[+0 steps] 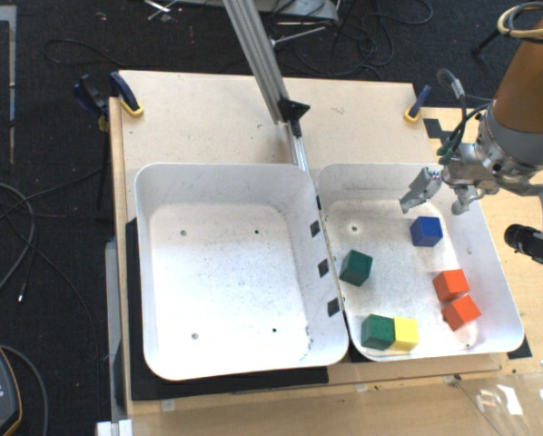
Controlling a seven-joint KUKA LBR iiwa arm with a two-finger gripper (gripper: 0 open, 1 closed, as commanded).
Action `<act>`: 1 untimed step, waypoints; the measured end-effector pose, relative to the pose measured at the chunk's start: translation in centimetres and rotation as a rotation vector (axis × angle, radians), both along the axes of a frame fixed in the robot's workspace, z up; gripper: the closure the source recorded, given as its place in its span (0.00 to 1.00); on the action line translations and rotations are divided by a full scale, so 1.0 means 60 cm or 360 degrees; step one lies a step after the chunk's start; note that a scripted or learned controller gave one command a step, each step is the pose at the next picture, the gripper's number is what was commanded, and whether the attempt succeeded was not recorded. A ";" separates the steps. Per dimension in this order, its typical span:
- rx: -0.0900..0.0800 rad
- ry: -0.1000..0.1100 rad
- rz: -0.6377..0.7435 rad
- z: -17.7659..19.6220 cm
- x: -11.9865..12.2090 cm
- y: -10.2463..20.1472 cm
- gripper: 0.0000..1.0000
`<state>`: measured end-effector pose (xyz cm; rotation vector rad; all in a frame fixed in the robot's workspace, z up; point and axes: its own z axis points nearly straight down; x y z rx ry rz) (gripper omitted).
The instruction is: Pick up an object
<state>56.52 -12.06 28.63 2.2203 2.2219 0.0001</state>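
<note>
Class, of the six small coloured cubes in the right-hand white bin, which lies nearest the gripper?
The small blue cube, directly below the open two-finger gripper. It is the sole blue one, lying farthest up the bin; the others sit lower.

We logged one blue block point(426, 232), two green blocks point(356, 268), one yellow block point(405, 332), two orange blocks point(450, 284), white bins point(162, 189).
</note>
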 end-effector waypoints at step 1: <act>-0.0005 0.0006 -0.0010 -0.106 0.073 -0.126 0.00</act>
